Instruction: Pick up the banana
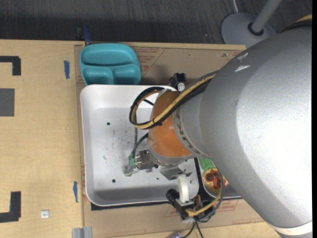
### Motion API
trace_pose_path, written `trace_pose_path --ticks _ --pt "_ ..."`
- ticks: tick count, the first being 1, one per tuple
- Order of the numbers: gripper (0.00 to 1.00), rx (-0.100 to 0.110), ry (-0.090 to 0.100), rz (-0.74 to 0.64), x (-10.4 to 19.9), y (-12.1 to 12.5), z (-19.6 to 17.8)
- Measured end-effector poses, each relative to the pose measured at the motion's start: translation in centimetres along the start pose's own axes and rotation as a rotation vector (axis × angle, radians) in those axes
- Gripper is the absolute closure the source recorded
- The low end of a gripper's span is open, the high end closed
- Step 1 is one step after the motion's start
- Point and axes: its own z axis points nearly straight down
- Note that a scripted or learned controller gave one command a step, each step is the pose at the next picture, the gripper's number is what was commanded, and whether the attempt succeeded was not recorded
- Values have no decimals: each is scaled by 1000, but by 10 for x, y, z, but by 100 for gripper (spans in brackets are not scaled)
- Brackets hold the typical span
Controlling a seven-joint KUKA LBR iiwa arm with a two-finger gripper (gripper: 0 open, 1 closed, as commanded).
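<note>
My gripper [132, 165] reaches down into the left white bin [99, 133], near the middle of its floor toward the front. The grey arm with its orange band [166, 133] leans in from the right and covers the right side of this bin and nearly all of the right bin. In a narrow gap under the arm, a patch of orange, red and green things [214, 177] lies in the right bin; I cannot tell what they are.
A teal divided tray [110, 63] stands just behind the left bin's back rim. Yellow and black cables [141, 108] loop off the wrist over the bin. Brown cardboard bench [39, 133] stretches away to the left.
</note>
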Motion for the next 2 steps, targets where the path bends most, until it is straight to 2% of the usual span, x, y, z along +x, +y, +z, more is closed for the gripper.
trace_pose_path --ticks 1,2 --pt "0 -1 0 182 35 56 -5" --pt "0 0 0 161 21 3 -117"
